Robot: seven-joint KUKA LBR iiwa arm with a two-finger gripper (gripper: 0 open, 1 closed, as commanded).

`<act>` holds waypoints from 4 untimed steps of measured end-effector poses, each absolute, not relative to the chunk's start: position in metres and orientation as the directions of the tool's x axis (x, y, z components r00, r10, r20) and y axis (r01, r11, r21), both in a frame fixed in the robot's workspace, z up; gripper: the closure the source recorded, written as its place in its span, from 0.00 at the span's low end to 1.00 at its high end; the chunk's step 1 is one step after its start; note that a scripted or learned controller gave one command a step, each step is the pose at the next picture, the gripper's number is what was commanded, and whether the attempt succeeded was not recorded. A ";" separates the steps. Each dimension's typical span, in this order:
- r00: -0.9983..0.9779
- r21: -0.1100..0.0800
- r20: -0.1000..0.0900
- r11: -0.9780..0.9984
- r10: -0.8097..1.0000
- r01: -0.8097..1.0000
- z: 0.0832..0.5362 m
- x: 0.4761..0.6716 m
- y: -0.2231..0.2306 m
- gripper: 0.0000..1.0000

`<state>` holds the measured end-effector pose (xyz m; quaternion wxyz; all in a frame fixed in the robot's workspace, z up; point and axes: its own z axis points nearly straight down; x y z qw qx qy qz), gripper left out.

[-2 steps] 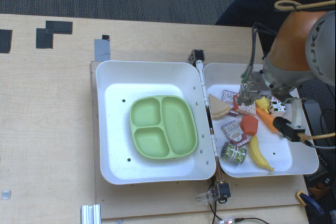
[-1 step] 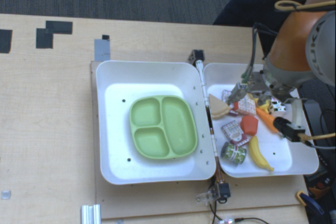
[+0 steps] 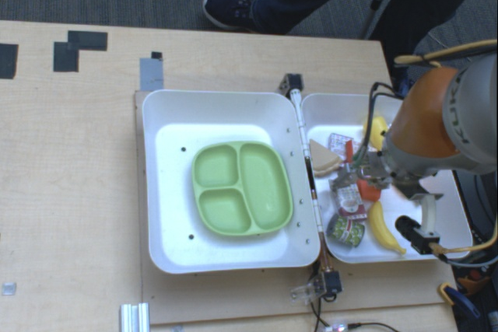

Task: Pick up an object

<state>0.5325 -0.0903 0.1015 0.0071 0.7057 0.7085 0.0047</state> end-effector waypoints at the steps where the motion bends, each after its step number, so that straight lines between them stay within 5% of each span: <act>1: -0.005 0.017 -0.001 0.005 1.000 1.000 0.112 0.534 -0.089 1.00; 2: -0.005 0.004 0.000 0.005 1.000 1.000 0.115 0.604 -0.083 1.00; 3: -0.005 0.003 0.000 0.005 1.000 1.000 0.115 0.603 -0.083 0.00; 4: -0.010 0.006 0.000 0.010 1.000 1.000 0.126 0.604 -0.082 1.00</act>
